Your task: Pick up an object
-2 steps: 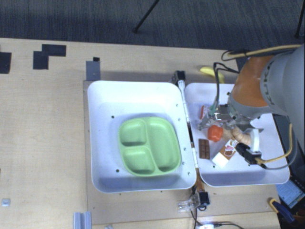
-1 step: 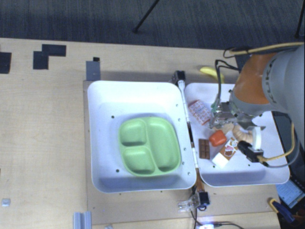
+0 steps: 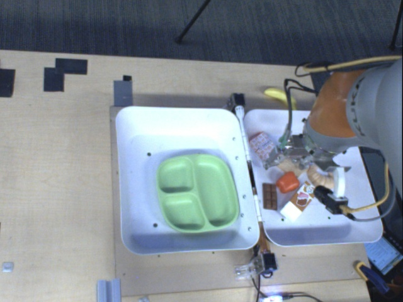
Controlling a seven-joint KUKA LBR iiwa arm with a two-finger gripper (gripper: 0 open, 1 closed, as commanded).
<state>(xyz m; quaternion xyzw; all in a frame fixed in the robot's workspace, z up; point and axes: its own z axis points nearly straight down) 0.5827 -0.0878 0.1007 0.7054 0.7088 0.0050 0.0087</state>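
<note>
The right white bin [image 3: 327, 231] holds several small items. A pink patterned packet [image 3: 261, 145] lies at its upper left. An orange-red block [image 3: 288, 182] sits near the middle, with a brown chocolate bar [image 3: 269, 196] to its left and a white-and-brown box [image 3: 296, 206] below it. Tan, bread-like pieces [image 3: 319, 177] lie to the right of the orange-red block. My gripper [image 3: 295, 155] hangs low over the bin's middle, just above the orange-red block and beside the packet. The wrist hides its tips.
The left white bin [image 3: 135, 137] contains a green divided plate [image 3: 196, 191]. A yellow object [image 3: 275, 94] lies behind the right bin. The grey arm with its orange band [image 3: 334, 109] covers the right bin's upper right. Cables [image 3: 359, 211] trail across that bin's right side.
</note>
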